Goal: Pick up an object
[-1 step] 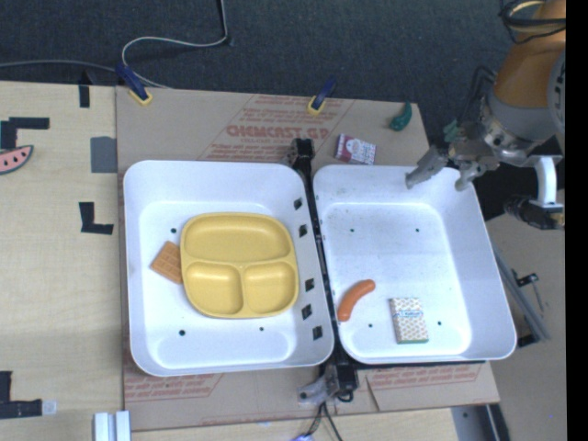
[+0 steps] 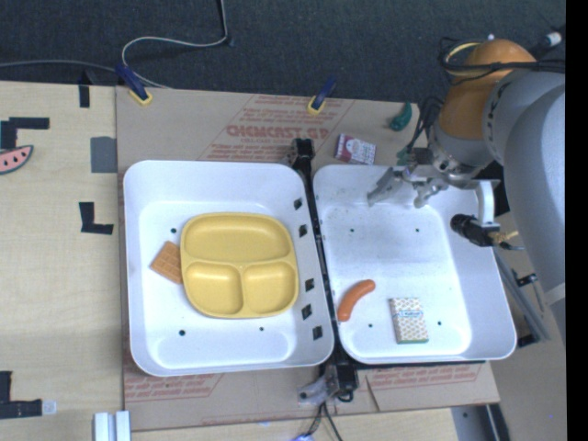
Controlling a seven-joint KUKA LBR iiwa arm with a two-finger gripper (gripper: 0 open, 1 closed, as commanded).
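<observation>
Small red packet (image 2: 355, 149) and clamps (image 2: 322, 96) on cardboard (image 2: 257, 127).

A flat sheet of brown cardboard (image 2: 266, 131), printed with red lettering, covers the bench under 2 shallow white bins (left bin (image 2: 147, 186), right bin (image 2: 478, 333)) set side by side. Beyond its far edge lies dark carpet (image 2: 322, 16), crossed by a thin pale cable (image 2: 175, 42). 2 blue-and-yellow clamps (image 2: 136, 85) grip that far edge. At the left, a lighter wooden bench top (image 2: 55, 274) carries several black tape marks (image 2: 92, 219). Light is even and soft.
</observation>
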